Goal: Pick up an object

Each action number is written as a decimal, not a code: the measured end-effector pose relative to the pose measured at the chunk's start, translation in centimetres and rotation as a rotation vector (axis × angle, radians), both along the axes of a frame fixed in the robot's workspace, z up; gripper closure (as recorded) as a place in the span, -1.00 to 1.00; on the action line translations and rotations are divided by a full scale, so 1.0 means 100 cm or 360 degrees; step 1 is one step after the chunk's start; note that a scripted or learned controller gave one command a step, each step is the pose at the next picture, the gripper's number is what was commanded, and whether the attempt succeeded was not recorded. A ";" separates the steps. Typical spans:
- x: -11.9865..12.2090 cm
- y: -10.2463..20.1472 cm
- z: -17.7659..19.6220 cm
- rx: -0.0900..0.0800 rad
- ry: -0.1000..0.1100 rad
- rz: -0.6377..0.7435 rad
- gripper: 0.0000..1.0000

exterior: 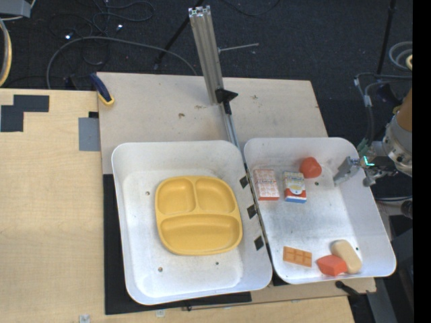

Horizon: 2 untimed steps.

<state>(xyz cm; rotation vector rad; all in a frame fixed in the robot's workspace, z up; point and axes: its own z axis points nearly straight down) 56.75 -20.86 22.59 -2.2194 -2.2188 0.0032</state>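
Right bin (363, 227): holding six small items, all lying loose on the floor.
- Red ball (310, 167), sitting near the back, closest to the gripper (348, 169).
- Two small cartons, a pink one (265, 184) and a blue-and-white one (294, 187), lying side by side toward the left wall.
- Orange cracker (297, 256), a red wedge (331, 266) and a tan bread roll (346, 256), crowding the front right corner, the last two touching.

Left bin (128, 247): carrying a yellow divided plate (198, 214).

Gripper: hanging over the right bin's right rim, carrying nothing; whether the jaws are wide or narrow, I cannot tell at this size.

Progress: nothing is being lifted yet; choosing, descending, closing and raising all appear to be remaining.

Room: the middle of the right bin is lying bare, giving open approach to the ball; the front corner items are sitting tight against the rim.
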 end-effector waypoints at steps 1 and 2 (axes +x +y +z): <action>0.001 0.000 0.001 -0.0001 -0.0004 0.0000 -1.00; -0.007 0.000 -0.061 0.0003 0.0008 0.0001 -1.00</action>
